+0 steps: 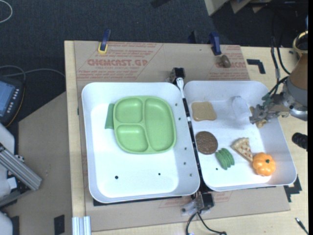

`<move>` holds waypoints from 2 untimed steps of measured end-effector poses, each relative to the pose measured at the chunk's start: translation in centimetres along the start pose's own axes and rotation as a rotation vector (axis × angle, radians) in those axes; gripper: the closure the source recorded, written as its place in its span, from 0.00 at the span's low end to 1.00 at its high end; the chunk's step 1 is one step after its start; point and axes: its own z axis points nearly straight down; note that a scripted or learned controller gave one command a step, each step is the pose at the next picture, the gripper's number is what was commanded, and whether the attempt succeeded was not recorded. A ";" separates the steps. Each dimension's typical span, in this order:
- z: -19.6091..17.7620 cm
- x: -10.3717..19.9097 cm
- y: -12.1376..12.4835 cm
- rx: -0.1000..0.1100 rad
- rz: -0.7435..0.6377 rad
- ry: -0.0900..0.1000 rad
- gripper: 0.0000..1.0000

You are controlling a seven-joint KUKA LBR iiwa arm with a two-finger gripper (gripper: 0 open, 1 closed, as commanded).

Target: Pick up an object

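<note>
White plastic forms both bins on the bench. The left bin [98, 131] holds a green divided plate [145, 124] lying flat, with a darker green piece [108, 116] tucked under its left edge. The right bin [274, 126] holds a tan bread slice [204, 111], a clear cup [239, 106], a brown round patty [207, 142], a green pickle [225, 158], a pizza wedge [242, 148] and an orange pumpkin [264, 164] near the front right corner. The gripper [259, 114] sits low over the right bin's right side, beside the cup; whether its fingers are apart or together cannot be told. Brown board [146, 58] covers the bench, with dark carpet [73, 13] beyond.
</note>
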 end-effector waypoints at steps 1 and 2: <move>-4.5 -0.6 -0.2 0.002 0.001 0.000 1.00; -7.2 -0.7 -0.1 0.002 0.001 0.000 1.00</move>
